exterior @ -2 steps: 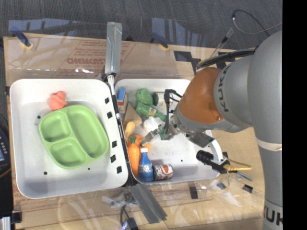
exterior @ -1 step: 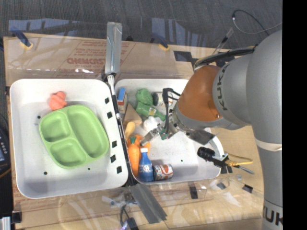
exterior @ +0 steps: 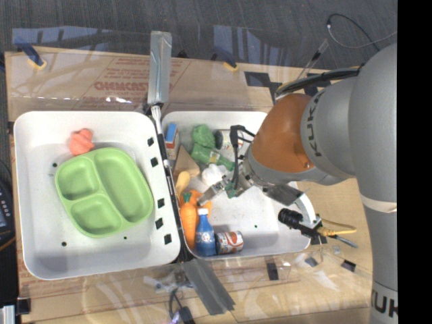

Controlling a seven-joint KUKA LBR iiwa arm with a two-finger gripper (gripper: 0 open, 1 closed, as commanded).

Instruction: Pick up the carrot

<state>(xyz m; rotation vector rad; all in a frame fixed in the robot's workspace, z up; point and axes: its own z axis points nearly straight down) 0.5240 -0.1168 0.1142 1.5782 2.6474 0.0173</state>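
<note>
Carrot (exterior: 188,221) lies lengthwise, leafy end seemingly up-frame.

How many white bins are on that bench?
2. The left bin holds a green divided plate and a small pink toy. The right bin holds the carrot among other clutter, with the arm reaching over it.

The carrot (exterior: 188,219) is orange with a green top. It lies lengthwise by the right bin's left wall, top pointing away.
</note>
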